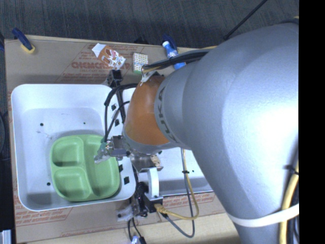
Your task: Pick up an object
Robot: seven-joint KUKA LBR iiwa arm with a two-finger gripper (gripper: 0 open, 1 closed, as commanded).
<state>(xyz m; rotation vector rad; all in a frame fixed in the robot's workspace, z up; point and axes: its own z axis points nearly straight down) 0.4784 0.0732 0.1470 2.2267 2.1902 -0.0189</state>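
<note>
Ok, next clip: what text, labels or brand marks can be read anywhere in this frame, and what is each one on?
Red printed lettering on the cardboard sheet behind the left bin: blurred; it may begin "CHEM", not legible for sure.
Red printed pattern along the cardboard's front edge: too small to read.
Small printed packet on the cardboard: colours visible, no readable words.
Small square tag beside it: too blurred to read.
Green divided tray: no markings visible.

The arm covered nearly all of the right bin, leaving a strip at lower centre. It ran off the frame's bottom and right. The gripper was too obscured to read, overlapping the green tray's right edge.
</note>
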